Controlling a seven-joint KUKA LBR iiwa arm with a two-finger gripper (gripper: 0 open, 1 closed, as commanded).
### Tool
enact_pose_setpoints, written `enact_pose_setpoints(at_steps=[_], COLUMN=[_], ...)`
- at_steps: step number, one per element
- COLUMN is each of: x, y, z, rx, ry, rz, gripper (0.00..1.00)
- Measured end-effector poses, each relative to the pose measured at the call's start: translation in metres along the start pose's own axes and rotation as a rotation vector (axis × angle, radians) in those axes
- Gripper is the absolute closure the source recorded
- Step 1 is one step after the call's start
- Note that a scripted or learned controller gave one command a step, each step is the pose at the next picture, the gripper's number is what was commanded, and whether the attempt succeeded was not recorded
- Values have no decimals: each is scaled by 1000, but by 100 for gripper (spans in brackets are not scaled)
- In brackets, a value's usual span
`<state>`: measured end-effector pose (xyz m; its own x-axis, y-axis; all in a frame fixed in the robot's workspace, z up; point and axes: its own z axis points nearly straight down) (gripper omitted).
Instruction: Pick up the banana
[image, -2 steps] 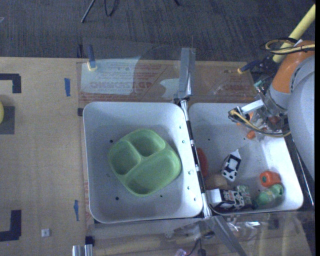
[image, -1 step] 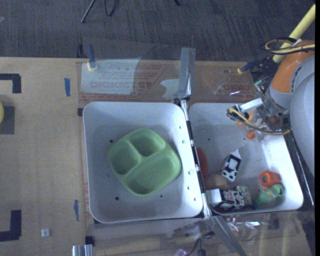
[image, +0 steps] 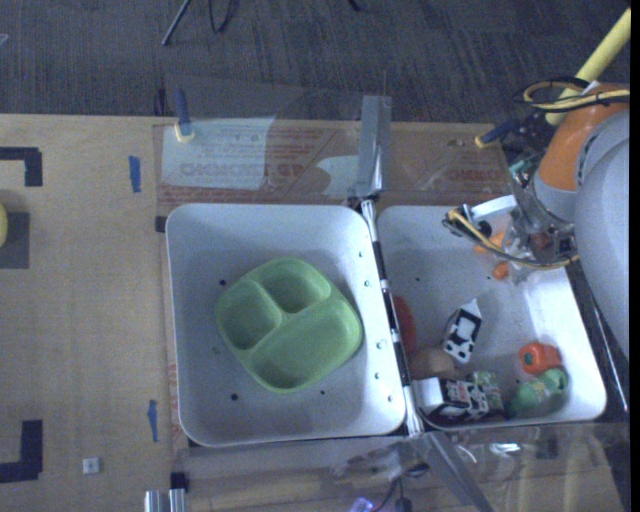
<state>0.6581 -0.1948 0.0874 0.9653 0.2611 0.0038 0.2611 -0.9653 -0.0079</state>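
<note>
Status: pick not done. The gripper (image: 525, 248) hangs over the far right corner of the right bin (image: 430, 235). I see nothing held in it. Whether it is apart or together, I cannot tell: the wrist and its cabling cover it from this angle.

Banana: I cannot place it with confidence. One candidate is a small yellow-orange piece (image: 500, 268) just beside the gripper on the bin floor, too blurred to name. Another is a yellow shape (image: 3, 226) on the surface, cut off by the left edge of the view.

Other contents of the right bin:
- red item (image: 402, 322) against the left wall
- cow-patterned carton (image: 462, 333)
- tan lump (image: 432, 360)
- printed packet (image: 470, 393)
- orange toy (image: 538, 356)
- green toy (image: 535, 393)

The left bin (image: 200, 300) holds a green divided plate (image: 290, 322).

Judgement: locating the banana, the grasp and the lift all remain. The arm hides the right bin's right rim.
</note>
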Motion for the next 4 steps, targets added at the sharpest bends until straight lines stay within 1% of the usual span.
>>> enact_pose_setpoints(at_steps=[1, 2, 3, 4], x=[-3, 1, 7, 8], y=[20, -65, -23, -24], z=[-38, -14, -1, -11], rx=[0, -15, -2, -1], ry=[0, 19, -12, -13], rz=[50, 18, 62, 58], gripper=[100, 100, 100, 100])
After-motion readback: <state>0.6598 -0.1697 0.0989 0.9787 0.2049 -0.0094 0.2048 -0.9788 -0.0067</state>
